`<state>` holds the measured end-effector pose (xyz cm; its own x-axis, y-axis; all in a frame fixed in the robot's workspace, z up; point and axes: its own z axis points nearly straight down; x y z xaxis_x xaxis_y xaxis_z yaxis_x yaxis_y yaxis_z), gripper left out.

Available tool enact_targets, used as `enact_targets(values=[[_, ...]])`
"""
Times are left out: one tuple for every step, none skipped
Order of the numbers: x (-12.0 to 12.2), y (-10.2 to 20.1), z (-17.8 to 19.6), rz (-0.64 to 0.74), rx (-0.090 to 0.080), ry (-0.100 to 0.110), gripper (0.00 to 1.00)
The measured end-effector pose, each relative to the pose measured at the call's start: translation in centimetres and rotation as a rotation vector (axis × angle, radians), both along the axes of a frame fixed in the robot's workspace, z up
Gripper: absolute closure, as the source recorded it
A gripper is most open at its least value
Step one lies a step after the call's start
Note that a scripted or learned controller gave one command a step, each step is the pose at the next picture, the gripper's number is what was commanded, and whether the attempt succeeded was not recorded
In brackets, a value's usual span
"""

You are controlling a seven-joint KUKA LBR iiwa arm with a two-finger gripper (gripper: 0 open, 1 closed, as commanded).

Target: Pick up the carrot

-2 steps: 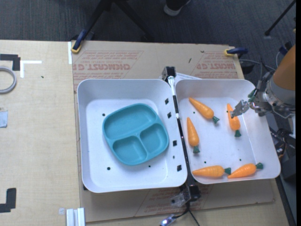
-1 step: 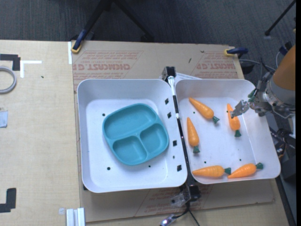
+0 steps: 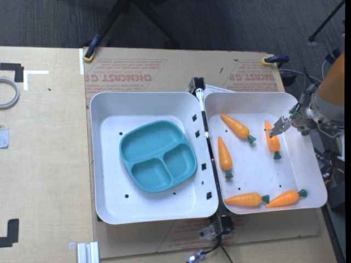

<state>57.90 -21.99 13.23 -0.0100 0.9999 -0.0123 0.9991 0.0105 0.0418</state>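
Cardboard sheet (image 3: 137,73) under bins, printed text upside down/mirrored, not legible. Left bin (image 3: 101,163): white, shallow, smooth plastic; holds teal divided plate (image 3: 158,155), 3 compartments, rounded corners. Right bin (image 3: 307,163): 5 carrots, orange tapered bodies w/ small green tops, plastic-looking. L to R: carrot (image 3: 224,155) by divider, upper carrot (image 3: 236,126), front carrot (image 3: 244,199), front-right carrot (image 3: 283,198), right carrot (image 3: 272,138). Gripper (image 3: 284,125) just beside right carrot; fingers open or closed — can't tell.

Teal three-compartment plate (image 3: 158,155) sits flat in left white bin (image 3: 104,163), right bin (image 3: 307,171) touching beside it. Both on cardboard sheet (image 3: 142,75), clamps (image 3: 91,47) at far corners. Probably chair base (image 3: 118,1) beyond.
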Motion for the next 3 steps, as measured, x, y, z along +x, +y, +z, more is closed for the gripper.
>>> enact_targets(values=[[0.0, 0.0, 0.0, 0.0, 0.0, 0.0, 0.0], [0.0, 0.0, 0.0, 0.0, 0.0, 0.0, 0.0], [-1.1, 0.2, -1.4, -0.005, 0.015, 0.037, 0.0]])
